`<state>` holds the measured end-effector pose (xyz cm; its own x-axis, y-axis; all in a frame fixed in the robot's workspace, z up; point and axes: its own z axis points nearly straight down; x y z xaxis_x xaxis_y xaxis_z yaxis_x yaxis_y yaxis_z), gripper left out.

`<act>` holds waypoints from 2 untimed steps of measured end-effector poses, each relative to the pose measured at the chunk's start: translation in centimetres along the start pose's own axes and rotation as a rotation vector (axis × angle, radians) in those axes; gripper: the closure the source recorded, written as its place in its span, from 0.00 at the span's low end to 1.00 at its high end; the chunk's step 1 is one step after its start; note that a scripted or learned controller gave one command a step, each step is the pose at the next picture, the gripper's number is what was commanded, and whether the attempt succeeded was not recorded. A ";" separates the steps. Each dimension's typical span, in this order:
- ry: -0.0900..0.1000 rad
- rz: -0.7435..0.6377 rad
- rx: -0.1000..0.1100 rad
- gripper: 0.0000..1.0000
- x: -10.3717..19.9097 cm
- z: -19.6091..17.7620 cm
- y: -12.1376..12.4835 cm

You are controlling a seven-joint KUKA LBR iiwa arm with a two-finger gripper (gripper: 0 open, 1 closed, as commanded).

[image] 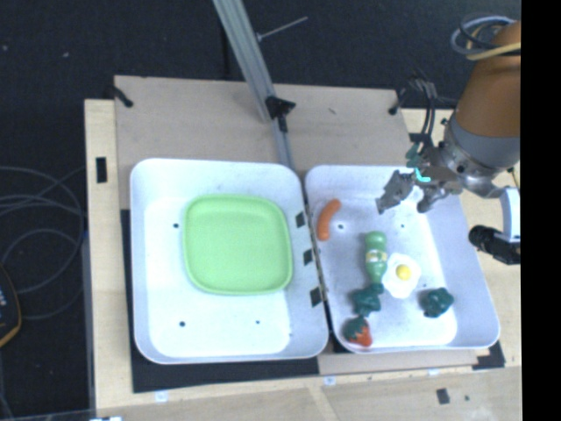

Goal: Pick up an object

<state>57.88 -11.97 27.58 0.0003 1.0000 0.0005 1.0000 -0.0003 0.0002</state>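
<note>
The pincer (408, 196) hangs open and holds nothing, over the far part of the right bin (456, 235). Relative to the fried egg (401, 275): an orange sausage (326, 218) lies far-left, a green toy (375, 251) touches its left, two dark green pieces (367, 300) sit nearer, one on each side. The left bin (149, 235) carries a green plate (237, 243).

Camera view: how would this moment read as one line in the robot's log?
gripper: open, above right bin, holding nothing | sausage, fried egg, green toys: in right bin | green plate: in left bin
</note>
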 end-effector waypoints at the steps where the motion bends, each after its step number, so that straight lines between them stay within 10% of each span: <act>1: 0.000 0.000 0.000 0.00 0.0 0.0 0.0; 2: 0.000 0.000 0.005 0.00 0.6 5.8 0.4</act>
<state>58.29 -11.35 21.73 0.0004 1.0000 0.0000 1.0000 -0.0004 -0.0045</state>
